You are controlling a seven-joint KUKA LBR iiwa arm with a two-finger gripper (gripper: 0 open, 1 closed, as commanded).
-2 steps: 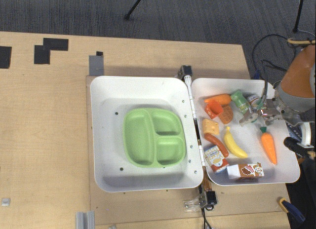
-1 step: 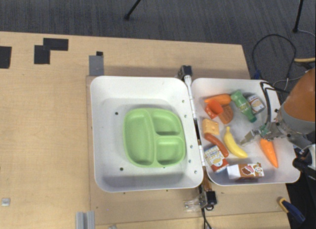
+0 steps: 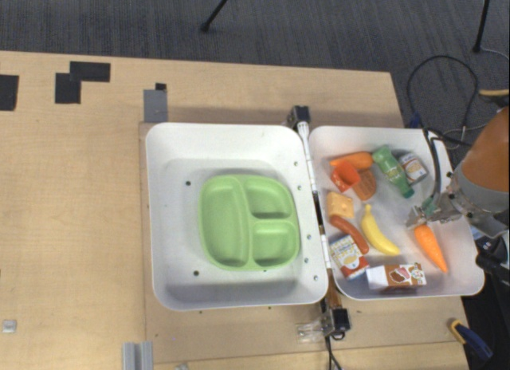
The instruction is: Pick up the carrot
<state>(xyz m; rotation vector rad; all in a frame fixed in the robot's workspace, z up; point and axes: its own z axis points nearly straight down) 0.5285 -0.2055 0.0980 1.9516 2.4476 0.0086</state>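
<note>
- The carrot lies in the right bin, at about four o'clock — not picked up yet.
- The gripper sits just above its top end; open or closed, I cannot tell.
- Grabbing and lifting are left.

Reaches in from the right edge, grey with the orange band bulking large above the wrist. Wrist angled down and leftward, ending in the claw, low over the right-hand bin. Metal tips small and blurred at the end, their spread not clear from this angle.
</note>
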